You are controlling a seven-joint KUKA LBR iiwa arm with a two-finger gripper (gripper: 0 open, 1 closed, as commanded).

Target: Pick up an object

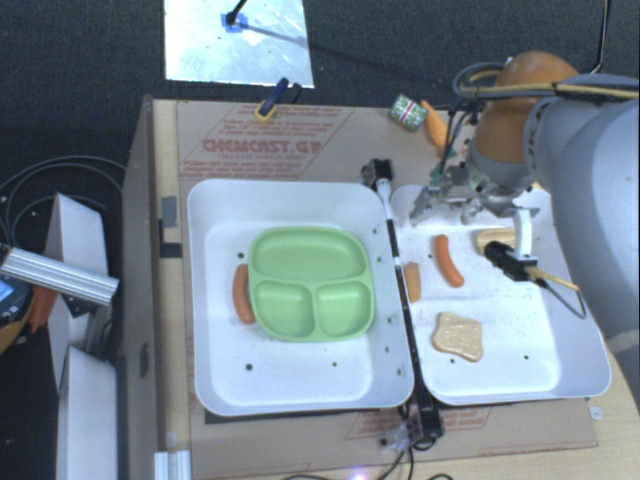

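In the right bin (520, 368) lie an orange sausage (448, 260), a small orange piece (412, 281) by the divider, a slice of toast (458, 335) and a tan piece (495, 240) partly under the arm. My gripper (442, 200) hangs low over the bin's far left corner, just above and behind the sausage, with nothing seen in it. The left bin (215, 368) holds a green divided plate (310, 283) with a second sausage (241, 294) lying along its left side.
The grey arm (580, 168) covers the right bin's far right part. A black part with a yellow stick (520, 265) juts out beside the tan piece. On the cardboard behind the bins lie a small green can (408, 110) and an orange carrot (436, 126).
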